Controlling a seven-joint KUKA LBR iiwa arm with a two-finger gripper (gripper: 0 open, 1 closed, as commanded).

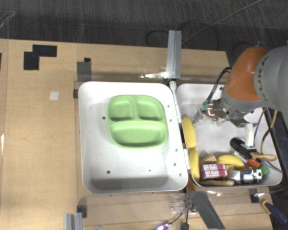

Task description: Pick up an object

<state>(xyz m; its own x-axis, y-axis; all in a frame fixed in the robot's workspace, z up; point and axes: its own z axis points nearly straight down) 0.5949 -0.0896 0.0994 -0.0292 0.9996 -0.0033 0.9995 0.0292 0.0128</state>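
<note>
Corn (188,132) lies along the right bin's (198,96) left wall, beside my jaws (212,113), whose state I cannot tell. It looks light, stiff; I'd grip its middle.

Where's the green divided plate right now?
In the camera view, the green divided plate lies flat in the left bin, toward its upper middle, across the divider from the corn cob in the right bin.
</note>
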